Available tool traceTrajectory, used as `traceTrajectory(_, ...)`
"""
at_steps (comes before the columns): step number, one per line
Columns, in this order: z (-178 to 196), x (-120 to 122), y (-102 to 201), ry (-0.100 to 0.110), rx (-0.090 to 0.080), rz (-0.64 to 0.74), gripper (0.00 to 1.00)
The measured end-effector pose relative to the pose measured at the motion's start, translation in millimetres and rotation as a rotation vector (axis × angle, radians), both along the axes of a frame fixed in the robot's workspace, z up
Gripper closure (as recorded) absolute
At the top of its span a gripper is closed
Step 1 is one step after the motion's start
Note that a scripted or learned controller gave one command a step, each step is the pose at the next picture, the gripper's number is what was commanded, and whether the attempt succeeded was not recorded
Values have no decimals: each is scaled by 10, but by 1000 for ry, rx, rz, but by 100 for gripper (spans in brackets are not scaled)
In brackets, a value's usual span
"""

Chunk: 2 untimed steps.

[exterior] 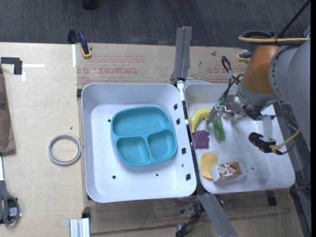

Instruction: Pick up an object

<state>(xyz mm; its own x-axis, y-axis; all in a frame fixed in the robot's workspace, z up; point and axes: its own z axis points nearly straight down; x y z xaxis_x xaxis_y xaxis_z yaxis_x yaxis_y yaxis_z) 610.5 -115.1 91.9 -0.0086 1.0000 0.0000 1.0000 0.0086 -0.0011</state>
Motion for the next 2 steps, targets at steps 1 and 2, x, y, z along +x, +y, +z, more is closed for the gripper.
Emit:
traceTrajectory(1,88,0,-3,1,-1,2,100)
traceTrajectory(2,998,228,576,-1,-2,-104,100)
